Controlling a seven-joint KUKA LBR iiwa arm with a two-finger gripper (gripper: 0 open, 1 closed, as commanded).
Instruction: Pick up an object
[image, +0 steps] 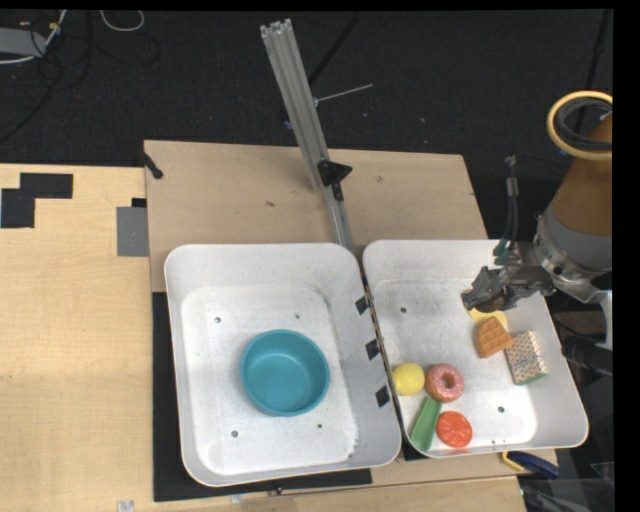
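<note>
Camera view gives you both white bins from above, and as far as it shows, the pick is not yet made. You see the gripper (487, 291) low over the upper part of the right bin (420, 262), reached in from the right on the grey arm (575, 245) with its orange band. It sits just above an orange waffle-like piece (491, 336), with a scrap of yellow (478, 314) peeking out between the two; whether it touches either, you cannot tell. The dark mass of the gripper hides how it stands, so you cannot tell whether it is spread or closed, and nothing is visibly caught in it. Every candidate object lies on the bin floor: beside the orange piece a speckled block (526, 357), and nearer the front a yellow ball (407, 379), a pink donut (444, 381), a green piece (424, 423) and a red round piece (454, 429), these four clustered close together. The left bin (200, 275) holds a teal bowl (285, 372), well apart from the arm. Judged from this, the approach looks about done over the orange piece, while the grasp and the lift clear of the bin remain for you to watch.
</note>
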